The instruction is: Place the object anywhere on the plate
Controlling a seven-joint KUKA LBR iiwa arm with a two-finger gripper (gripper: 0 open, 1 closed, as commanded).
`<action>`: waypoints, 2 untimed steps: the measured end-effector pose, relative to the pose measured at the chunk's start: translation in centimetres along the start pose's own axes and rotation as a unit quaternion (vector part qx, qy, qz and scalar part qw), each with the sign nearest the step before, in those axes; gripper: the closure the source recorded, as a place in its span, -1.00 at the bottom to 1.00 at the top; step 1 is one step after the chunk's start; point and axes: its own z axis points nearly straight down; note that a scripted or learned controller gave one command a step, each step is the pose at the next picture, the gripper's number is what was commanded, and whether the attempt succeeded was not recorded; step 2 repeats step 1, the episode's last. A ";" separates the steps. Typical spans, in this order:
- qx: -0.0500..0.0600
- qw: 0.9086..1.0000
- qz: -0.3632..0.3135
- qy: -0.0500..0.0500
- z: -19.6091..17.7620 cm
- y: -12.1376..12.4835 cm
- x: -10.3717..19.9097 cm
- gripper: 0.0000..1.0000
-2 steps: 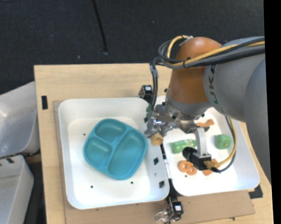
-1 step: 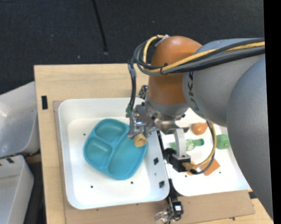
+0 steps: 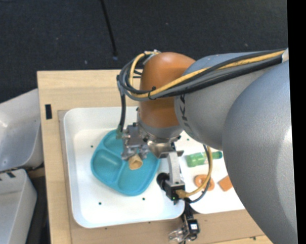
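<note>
- I am looking down on the light blue plastic plate with divided compartments (image 3: 119, 166), which lies in the left shallow white bin (image 3: 78, 147), towards that bin's right half.
- The grey arm with its orange band (image 3: 164, 88) reaches in from the right and hangs directly over the plate's upper right part.
- The two-finger gripper (image 3: 134, 154) sits low above the plate; from here I cannot tell how far apart its fingers stand.
- A small tan rounded object (image 3: 135, 162) shows right at the gripper's tip, over the plate's right side; I cannot tell whether it is gripped or resting on the plate.
- To the right of the plate, in the neighbouring bin, lie a green block (image 3: 196, 159) and two orange pieces (image 3: 201, 181), (image 3: 224, 183), all well apart from the plate.
</note>
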 end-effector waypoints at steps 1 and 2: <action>-0.001 1.000 0.002 0.000 -0.1 0.1 -0.2 -1.00; -0.001 1.000 0.002 0.000 -0.1 0.1 -0.2 -1.00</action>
